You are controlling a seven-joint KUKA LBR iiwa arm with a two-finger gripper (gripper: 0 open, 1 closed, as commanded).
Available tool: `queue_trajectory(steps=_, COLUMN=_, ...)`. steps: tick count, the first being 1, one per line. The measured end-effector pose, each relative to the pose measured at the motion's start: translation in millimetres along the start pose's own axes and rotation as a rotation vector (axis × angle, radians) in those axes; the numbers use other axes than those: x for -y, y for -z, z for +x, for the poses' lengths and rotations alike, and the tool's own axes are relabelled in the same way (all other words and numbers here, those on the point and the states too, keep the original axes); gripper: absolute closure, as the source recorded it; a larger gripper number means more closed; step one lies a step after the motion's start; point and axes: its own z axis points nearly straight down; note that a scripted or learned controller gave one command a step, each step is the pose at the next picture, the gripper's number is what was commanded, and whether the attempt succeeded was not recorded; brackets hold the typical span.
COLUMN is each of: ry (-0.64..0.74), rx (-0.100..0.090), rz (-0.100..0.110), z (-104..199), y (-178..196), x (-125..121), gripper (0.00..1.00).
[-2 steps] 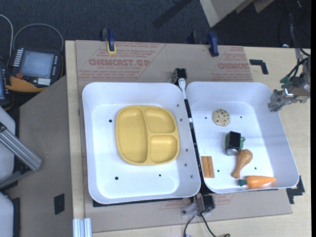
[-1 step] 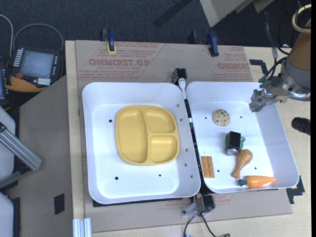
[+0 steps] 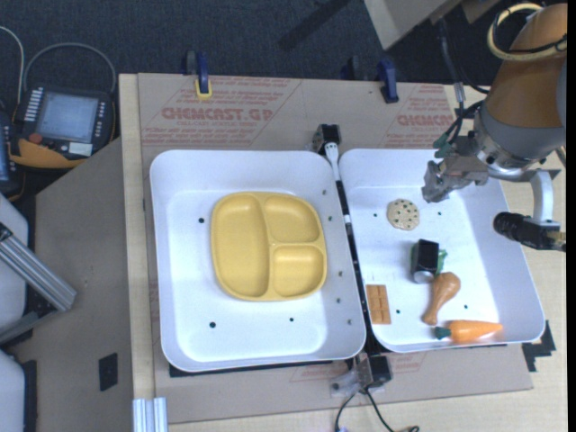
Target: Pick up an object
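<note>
While hovering: the gripper [image 3: 438,187] is hanging over the upper part of the right bin [image 3: 508,282], and whether it is open or closed I cannot tell.
Risk: a descent from this spot is likely landing on bare bin floor, since nothing is lying directly beneath it.
Cause: the items are sitting off to the side and flat, so a small aiming error is enough for a miss.
Cookie [image 3: 403,213]: lying just beside the gripper, to its lower left.
Black block [image 3: 425,260], drumstick [image 3: 440,294], carrot [image 3: 471,330], wafer [image 3: 378,303]: lying further down the same bin.
Yellow plate [image 3: 268,245]: sitting in the left bin [image 3: 180,268], well apart.
</note>
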Motion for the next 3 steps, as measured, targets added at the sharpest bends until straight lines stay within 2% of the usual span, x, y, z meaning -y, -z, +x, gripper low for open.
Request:
queue_trajectory(steps=1, ry=-0.001, rx=0.000, rz=0.000, z=49.5, y=8.0, x=14.2, gripper=1.00)
queue_trajectory(steps=2, ry=0.000, rx=0.000, rz=0.000, z=95.4, y=11.8, x=18.4, gripper=1.00)
queue_trajectory(steps=3, ry=0.000, rx=0.000, rz=0.002, z=145.3, y=-1.0, x=22.2, gripper=1.00)
